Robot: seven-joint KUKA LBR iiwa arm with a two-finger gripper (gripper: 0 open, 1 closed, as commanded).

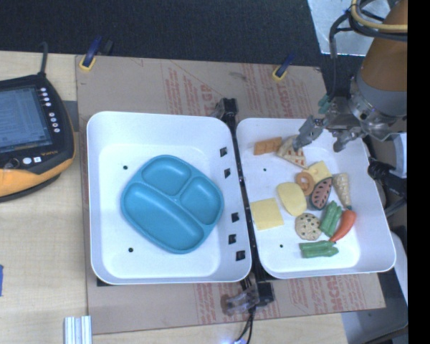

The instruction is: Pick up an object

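The right bin (269,253) holds several toy foods: an orange piece (267,147) and a pizza slice (294,156) at the back, a yellow cheese square (266,213), a pale yellow round piece (292,198), a cookie (307,226), a green bean (318,249), a carrot (346,223) and others. My gripper (324,136) hangs over the bin's far right part, above the pizza slice and a small yellow block (319,170). Its fingers (307,132) are spread apart with nothing between them.
The left bin (107,149) holds a blue divided plate (173,203). A black and orange teach pendant (21,138) lies on the bench at the far left. Clips (229,108) join the bins in the middle. The arm's cables (365,9) loop at the top right.
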